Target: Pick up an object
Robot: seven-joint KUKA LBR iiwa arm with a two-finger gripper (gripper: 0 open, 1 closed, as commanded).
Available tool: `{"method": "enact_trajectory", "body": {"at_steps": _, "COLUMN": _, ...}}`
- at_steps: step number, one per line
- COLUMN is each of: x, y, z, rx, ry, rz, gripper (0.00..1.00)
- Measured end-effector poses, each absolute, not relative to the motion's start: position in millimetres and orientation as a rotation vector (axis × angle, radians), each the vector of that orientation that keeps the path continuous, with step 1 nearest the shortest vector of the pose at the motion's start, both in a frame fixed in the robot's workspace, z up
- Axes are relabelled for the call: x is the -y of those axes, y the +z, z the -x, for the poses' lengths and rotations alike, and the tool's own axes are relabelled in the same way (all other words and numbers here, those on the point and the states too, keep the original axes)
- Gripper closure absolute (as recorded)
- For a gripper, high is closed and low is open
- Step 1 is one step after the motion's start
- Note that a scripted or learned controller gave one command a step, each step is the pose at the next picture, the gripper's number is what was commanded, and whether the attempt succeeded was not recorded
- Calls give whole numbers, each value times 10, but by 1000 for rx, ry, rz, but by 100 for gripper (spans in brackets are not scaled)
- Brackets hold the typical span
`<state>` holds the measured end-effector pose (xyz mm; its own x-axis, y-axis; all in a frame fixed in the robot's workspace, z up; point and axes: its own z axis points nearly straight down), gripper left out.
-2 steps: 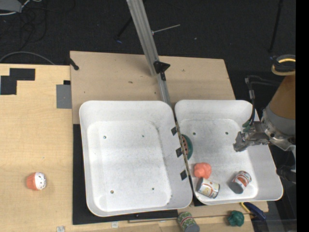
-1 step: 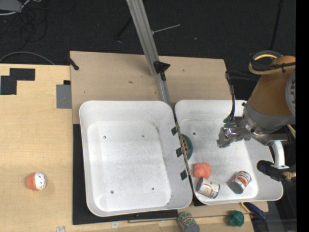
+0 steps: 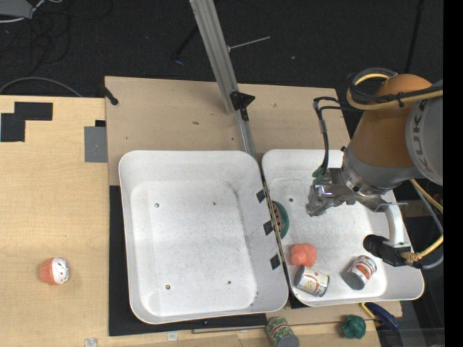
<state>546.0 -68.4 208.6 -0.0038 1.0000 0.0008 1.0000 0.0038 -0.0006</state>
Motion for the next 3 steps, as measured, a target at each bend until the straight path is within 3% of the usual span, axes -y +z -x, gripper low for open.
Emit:
{"method": "enact_trajectory", "body": {"at_steps": 1, "x": 172, "y": 2062, "z": -5503, "rx": 2224, "ry": 0, "rz": 2215, "gripper": 100}}
{"method": "enact_trajectory", "body": {"at_steps": 3, "x": -894, "y": 2345, "z": -5852, "rx": 2225, "ry": 0, "rz": 2217, "gripper": 100}}
